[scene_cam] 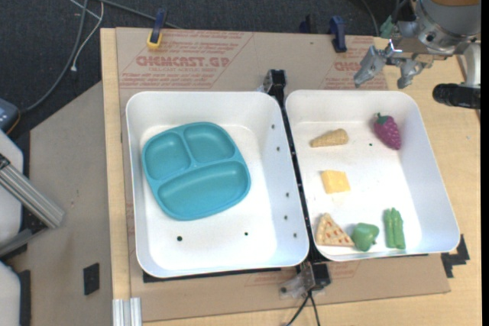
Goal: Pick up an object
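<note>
My gripper (390, 70) hangs above the far edge of the right bin (435, 164), its two fingers spread apart and nothing between them. Inside that bin lie a purple bunch of grapes (387, 131) at the far right, a tan croissant-shaped piece (329, 138), a yellow cheese square (335, 181), a pizza slice (331, 231), a green pepper (365, 235) and a green bean bundle (394, 228). The grapes sit closest to the gripper, just in front of it.
The left bin (145, 233) holds a teal divided plate (197, 169). Black clips (273, 80) join the bins at the middle. Blue clamps (159, 25) pin the cardboard sheet at the back. Cables run over the dark floor.
</note>
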{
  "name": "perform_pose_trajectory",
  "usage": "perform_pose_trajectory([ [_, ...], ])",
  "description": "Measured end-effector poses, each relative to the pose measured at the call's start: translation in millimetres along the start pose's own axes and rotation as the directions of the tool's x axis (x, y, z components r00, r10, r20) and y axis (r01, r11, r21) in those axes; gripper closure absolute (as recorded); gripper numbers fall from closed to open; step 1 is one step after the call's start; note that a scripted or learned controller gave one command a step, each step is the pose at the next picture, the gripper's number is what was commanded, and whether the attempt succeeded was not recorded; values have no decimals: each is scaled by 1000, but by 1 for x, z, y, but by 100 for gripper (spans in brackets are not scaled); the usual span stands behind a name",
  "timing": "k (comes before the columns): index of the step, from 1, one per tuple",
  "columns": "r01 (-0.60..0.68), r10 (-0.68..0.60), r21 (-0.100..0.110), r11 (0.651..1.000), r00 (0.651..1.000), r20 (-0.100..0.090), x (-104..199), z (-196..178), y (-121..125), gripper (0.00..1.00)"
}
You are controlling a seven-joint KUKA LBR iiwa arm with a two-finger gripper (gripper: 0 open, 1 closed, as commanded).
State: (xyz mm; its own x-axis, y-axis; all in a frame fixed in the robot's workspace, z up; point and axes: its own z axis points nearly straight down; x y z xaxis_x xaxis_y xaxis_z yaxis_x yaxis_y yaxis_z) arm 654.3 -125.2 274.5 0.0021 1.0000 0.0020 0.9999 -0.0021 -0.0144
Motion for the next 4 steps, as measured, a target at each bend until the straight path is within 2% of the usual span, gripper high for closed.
perform_pose_trajectory([
  [1,2,-2,-14,1000,1000,1,1,-9,1,0],
  [3,1,-1,-10,1000,1000,1,0,110,-8,0],
  [4,2,-2,-11,1000,1000,1,-6,159,0,0],
])
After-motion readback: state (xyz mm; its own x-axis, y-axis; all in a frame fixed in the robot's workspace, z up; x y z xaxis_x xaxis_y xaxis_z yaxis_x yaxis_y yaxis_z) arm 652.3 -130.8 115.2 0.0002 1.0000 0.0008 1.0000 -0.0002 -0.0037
